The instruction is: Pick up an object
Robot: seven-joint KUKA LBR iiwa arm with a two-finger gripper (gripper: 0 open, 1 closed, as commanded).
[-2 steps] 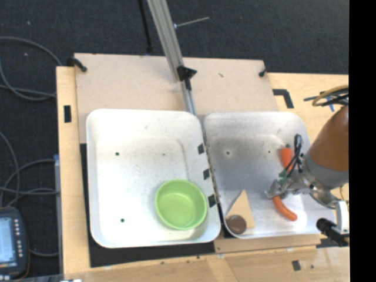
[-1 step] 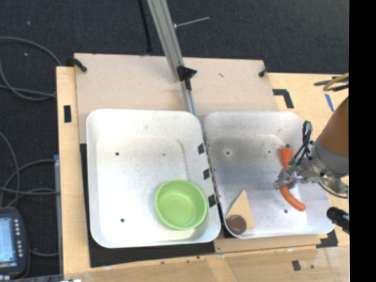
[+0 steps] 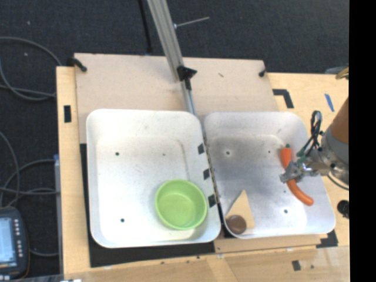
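Reaching in over the right bin (image 3: pixel 258 128), the pincer (image 3: pixel 292 174) sits low on an orange carrot (image 3: pixel 295 181) near that bin's right wall. The carrot shows above and below the pincer; whether it is clamped or merely beneath, I cannot tell. Toward the same bin's front lie a tan wedge (image 3: pixel 242 207) and, touching it, a brown disc (image 3: pixel 236 223). Left of this bin, the left bin (image 3: pixel 117 134) holds a green bowl (image 3: pixel 181 204) at its front right.
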